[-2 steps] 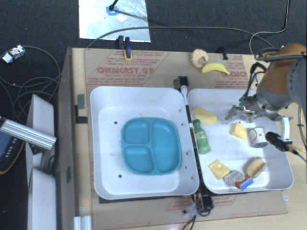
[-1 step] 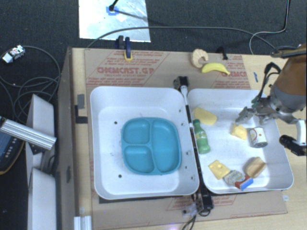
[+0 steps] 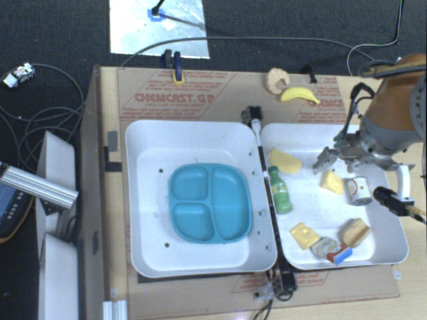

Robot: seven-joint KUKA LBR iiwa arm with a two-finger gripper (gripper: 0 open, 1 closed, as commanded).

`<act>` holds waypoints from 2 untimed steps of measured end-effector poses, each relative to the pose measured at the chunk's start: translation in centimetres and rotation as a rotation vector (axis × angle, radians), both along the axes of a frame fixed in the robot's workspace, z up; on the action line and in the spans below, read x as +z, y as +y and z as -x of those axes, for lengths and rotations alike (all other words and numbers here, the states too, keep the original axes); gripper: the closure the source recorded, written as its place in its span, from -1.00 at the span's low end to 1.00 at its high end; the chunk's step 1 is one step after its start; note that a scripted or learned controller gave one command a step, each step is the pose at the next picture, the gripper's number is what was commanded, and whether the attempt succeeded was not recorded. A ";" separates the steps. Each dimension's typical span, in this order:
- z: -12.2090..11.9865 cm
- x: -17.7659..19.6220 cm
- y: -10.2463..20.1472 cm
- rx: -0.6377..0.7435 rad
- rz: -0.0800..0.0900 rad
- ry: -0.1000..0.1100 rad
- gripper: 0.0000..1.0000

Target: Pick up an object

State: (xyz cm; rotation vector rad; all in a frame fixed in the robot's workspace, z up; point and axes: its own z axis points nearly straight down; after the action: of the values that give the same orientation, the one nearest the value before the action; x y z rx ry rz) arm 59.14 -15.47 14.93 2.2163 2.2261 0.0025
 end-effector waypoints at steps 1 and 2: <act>-7.8 -3.3 5.7 0.000 0.000 -0.001 -1.00; -2.2 3.7 11.9 0.002 0.000 -0.002 -1.00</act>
State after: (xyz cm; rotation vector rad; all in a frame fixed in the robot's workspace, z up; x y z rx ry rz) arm 61.31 -3.62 18.58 2.2134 2.2271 0.0052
